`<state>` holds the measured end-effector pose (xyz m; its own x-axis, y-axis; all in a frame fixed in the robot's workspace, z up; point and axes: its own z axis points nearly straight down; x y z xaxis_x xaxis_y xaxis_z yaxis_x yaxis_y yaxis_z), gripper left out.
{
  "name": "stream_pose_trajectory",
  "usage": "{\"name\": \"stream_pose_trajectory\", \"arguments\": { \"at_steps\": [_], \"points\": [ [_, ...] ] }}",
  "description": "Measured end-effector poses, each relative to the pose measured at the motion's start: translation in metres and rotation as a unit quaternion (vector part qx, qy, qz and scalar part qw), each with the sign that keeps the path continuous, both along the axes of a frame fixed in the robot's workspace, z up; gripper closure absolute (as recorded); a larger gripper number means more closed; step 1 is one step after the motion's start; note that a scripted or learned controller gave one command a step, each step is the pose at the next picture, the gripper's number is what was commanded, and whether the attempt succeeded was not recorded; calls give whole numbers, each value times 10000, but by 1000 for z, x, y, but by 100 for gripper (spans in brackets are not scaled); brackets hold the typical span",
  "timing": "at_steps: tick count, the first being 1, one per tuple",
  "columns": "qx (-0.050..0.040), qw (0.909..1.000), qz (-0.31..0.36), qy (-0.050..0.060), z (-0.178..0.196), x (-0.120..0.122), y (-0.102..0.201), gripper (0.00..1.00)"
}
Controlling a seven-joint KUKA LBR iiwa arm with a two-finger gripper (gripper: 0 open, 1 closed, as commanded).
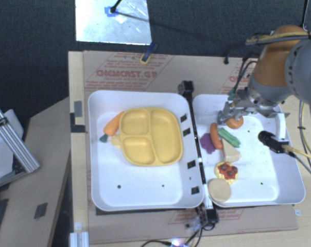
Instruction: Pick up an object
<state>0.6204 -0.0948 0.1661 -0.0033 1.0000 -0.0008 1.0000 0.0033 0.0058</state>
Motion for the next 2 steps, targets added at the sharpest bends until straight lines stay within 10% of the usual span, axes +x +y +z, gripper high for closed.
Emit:
{"name": "stream_pose_trajectory", "arguments": {
  "at_steps": [1,2],
  "points": [
    [0,10000,4,-10,55,2,0,100],
    [6,10000,-12,34,55,-49,16,100]
  ]
}}
